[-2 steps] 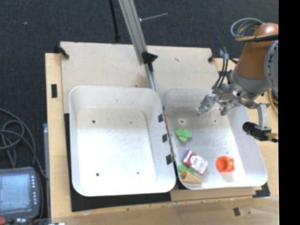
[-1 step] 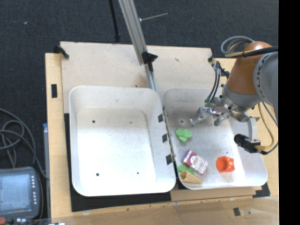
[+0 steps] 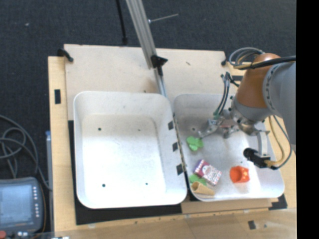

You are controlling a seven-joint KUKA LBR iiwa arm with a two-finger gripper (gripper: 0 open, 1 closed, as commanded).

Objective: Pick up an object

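**Robot Arm Hangs Over the Right Bin**

The big grey arm (image 3: 279, 91) comes in from the right side. It has an orange band (image 3: 251, 88) near its wrist. It bends down over the right bin (image 3: 271, 185).

The gripper (image 3: 213, 128) is at the end of the arm. It sits low over the top middle part of the right bin. It is small and partly hidden by wires and metal bits, so I cannot tell how it is set. Nothing can be seen in its grip.

Four small things lie in the right bin. A green toy (image 3: 194, 143) sits just below and to the left of the gripper, close to it. I cannot tell if they touch. A little box with pink and white on it (image 3: 207, 172) lies lower down, near the bin's left side. A tan thing (image 3: 202, 187) lies just below the box, by the bottom edge of the bin. A small orange thing (image 3: 239, 174) sits to the right of the box, well apart from the green toy.

The left bin (image 3: 87, 103) is white and sits right next to the right bin. Both bins rest on a light wooden bench (image 3: 99, 59). A thin metal pole (image 3: 142, 24) leans across the top, down to where the two bins meet.
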